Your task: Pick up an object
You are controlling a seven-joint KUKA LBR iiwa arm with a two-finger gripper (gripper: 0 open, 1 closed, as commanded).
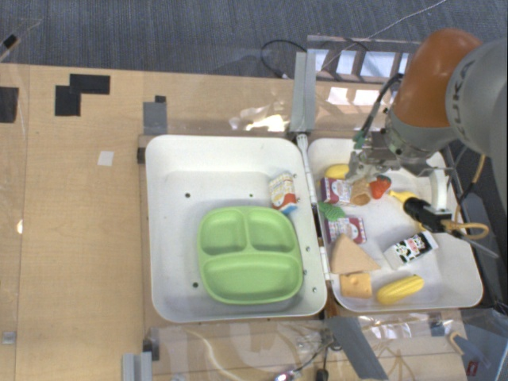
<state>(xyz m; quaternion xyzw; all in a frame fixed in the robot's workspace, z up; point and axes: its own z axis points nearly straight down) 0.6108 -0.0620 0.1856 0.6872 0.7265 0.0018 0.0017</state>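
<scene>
My gripper (364,175) hangs low over the back of the right bin (468,292). Directly under its tip sits a small brown piece (361,194), with a red round toy (382,187) just to its right. To the left lie a yellow lemon-like toy (337,171) and a maroon packet (336,190). Whether the tip touches the brown piece cannot be made out.
The right bin also holds a second maroon packet (347,229), a tan wedge (352,255), an orange block (356,285), a yellow banana (399,289) and a small milk carton (411,249). In the left bin (171,213) lie a green divided plate (249,254) and a small carton (282,190).
</scene>
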